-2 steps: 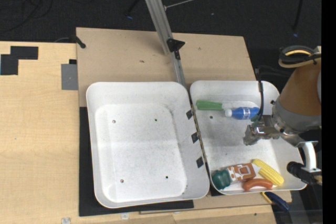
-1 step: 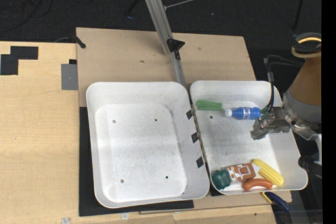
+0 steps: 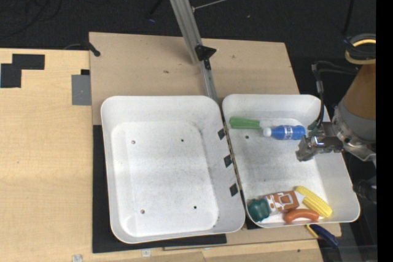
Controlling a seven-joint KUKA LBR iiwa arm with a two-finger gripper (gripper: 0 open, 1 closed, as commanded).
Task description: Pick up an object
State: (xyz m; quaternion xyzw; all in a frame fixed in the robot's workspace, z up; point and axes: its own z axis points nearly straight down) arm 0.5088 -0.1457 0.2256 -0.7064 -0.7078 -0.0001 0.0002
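The right bin (image 3: 270,162) holds a green stick-like item (image 3: 245,124) and a blue and white bottle (image 3: 284,131) lying near its far wall. A yellow corn cob (image 3: 314,201), an orange curved piece (image 3: 301,215), a small brown and white box (image 3: 282,200) and a dark green object (image 3: 259,210) crowd its near right corner. My gripper (image 3: 306,150) hangs over the right side of this bin, just right of and below the bottle. I see nothing held in it.
The left bin (image 3: 163,165) sits beside the right one, with black clips (image 3: 228,160) on the shared rim. A slanted metal rail (image 3: 185,20) rises behind the bins. The bench's wooden board (image 3: 43,132) extends left.
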